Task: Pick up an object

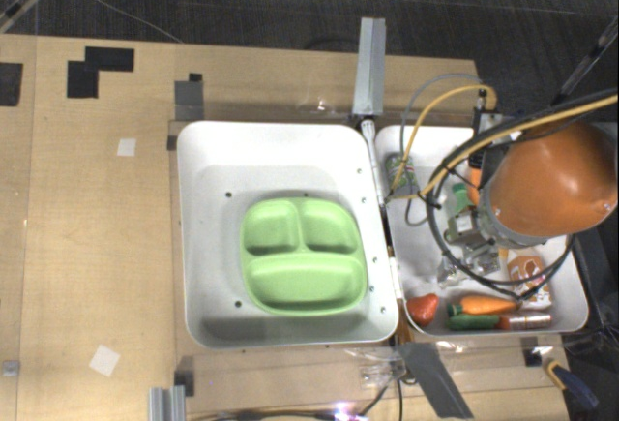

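Green tray (303, 254) in left bin (208, 167), w/ nothing else. Gripper (466, 255) down in right bin (577, 308), state can't tell. Carrot (481, 307), red piece (422, 309) along near wall, just below gripper.

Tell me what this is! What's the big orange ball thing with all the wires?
That's a robot arm with an orange band, seen from a camera looking down on a bench. It reaches in from the right. Its job is to pick something up. Two white bins sit side by side. The left bin holds a green plate with three sections. The arm hangs over the right bin, where a toy carrot and a red toy lie near the front. The arm and wires hide its gripper, so I can't tell whether it holds anything.
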You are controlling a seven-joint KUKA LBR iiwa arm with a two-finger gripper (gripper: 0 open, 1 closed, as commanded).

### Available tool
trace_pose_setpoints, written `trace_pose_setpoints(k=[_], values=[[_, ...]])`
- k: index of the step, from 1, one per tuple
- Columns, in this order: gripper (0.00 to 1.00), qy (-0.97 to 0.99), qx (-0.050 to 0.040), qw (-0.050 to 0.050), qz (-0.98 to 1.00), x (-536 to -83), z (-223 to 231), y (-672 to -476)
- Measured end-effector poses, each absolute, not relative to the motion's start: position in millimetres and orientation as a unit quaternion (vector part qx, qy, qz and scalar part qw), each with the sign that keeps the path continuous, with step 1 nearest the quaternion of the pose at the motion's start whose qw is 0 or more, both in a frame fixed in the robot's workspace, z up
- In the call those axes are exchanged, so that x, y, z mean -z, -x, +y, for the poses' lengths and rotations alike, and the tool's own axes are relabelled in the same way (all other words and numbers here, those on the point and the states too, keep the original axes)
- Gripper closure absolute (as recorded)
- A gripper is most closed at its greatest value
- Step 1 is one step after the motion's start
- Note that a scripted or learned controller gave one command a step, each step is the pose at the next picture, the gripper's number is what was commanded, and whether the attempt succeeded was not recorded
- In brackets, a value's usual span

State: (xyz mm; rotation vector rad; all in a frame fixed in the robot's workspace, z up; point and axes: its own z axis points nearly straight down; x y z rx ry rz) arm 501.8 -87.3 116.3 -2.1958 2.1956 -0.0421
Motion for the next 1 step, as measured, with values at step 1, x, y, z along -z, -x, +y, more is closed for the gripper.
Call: trace_pose_setpoints(k=[1], values=[[1.0, 0.74, 0.0018, 0.004, 0.673, -121.8, -82.6, -538.2]])
